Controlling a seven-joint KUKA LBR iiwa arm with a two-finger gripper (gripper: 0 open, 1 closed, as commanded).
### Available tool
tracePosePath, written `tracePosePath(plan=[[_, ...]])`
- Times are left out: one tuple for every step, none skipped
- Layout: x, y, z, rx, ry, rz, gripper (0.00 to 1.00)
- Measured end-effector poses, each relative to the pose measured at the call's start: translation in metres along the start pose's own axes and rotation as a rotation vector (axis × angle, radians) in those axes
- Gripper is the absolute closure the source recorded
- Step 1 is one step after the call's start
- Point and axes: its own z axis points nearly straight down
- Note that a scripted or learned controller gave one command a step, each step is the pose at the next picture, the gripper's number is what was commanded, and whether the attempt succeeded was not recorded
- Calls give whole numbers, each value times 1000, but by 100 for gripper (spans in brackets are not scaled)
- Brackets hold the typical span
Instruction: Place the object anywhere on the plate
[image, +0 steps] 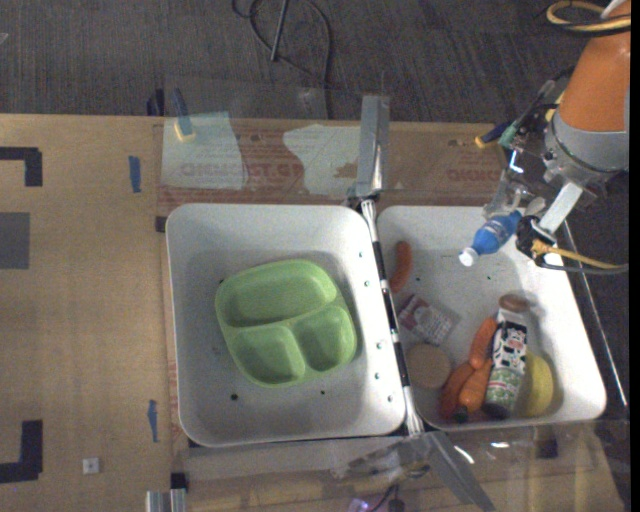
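Blue water bottle hung tilted in the gripper's closed fingers, upper right; the green plate at centre left awaited it.

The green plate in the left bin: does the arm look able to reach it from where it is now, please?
Probably yes. The green plate lies open in the left bin with nothing on or over it. The gripper, with a blue bottle at its tip, is above the right bin; only the low divider lies between.
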Motion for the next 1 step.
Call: tracePosePath(plan=[[21, -4, -68, -2, 3, -18, 100]])
